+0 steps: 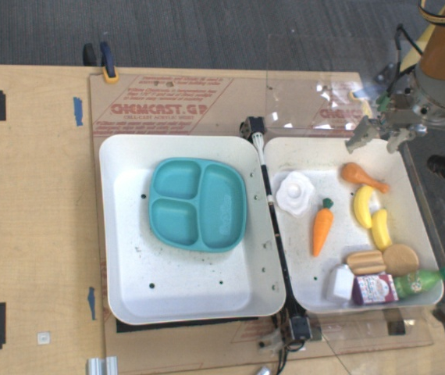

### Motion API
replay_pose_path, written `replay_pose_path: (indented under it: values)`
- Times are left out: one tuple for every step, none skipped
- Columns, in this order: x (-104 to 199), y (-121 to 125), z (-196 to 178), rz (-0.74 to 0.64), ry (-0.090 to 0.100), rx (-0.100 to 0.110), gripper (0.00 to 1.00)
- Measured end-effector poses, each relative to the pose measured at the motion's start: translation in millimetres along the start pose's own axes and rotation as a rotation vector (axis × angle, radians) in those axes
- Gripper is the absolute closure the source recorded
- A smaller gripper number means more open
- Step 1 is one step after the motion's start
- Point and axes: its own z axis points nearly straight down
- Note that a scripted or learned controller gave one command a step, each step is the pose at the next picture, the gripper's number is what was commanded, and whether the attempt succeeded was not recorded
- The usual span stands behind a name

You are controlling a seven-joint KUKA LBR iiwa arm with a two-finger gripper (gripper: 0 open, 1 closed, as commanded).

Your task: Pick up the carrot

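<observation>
**Bins and their other contents**

The left white bin (121, 287) holds a teal three-compartment plastic plate (197, 205). In the right white bin (304, 299) lie a white ridged object (294, 192), an orange drumstick toy (361, 176), a yellow banana (371, 216), a tan bun (400, 258) and a purple-labelled green-capped bottle (394, 287).

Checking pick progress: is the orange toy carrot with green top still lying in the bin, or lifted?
Lying in the right white bin; the carrot rests flat, away from the gripper.

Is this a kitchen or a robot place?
Probably a robot lab, not a kitchen: a robot claw hangs over white bins of toy food, like the carrot, on a taped-up workbench.
</observation>
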Motion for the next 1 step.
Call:
replay_pose_path:
  values:
    - [60.1, -69.1, 99.5, 0.006, 0.003, 0.006, 0.0]
